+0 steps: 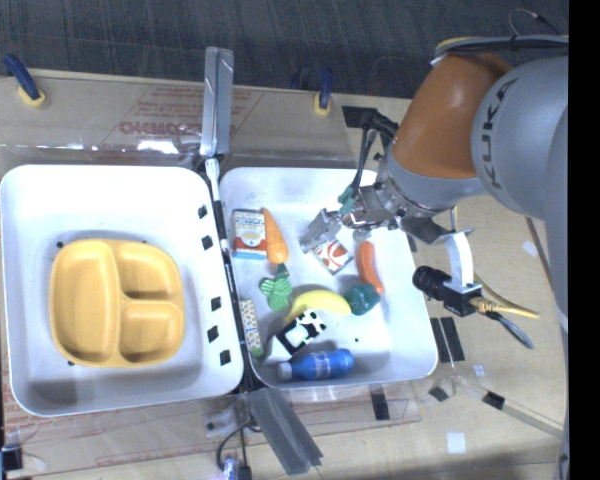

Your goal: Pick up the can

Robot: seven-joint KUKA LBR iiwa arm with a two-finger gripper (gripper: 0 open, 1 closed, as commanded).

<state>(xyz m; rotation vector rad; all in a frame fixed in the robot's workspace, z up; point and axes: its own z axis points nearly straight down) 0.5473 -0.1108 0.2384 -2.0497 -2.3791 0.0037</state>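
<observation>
The can [327,243], silver at the end with a red and white label, lies tilted in the upper middle of the right bin [410,353]. My gripper [352,214] hangs over that bin, reaching in from the right, with its tip right against the can's upper right side. The wrist hides the contact, so I cannot see whether the can is gripped. The grey arm with its orange band [445,118] looms over the bin's far right corner.
Around the can lie a small carton [247,234], a carrot [275,238], an orange stick [369,266], a banana [318,300], a teal piece [361,299], a green piece [275,290] and a blue bottle [322,365]. The left bin [20,228] holds a yellow divided tray [118,301].
</observation>
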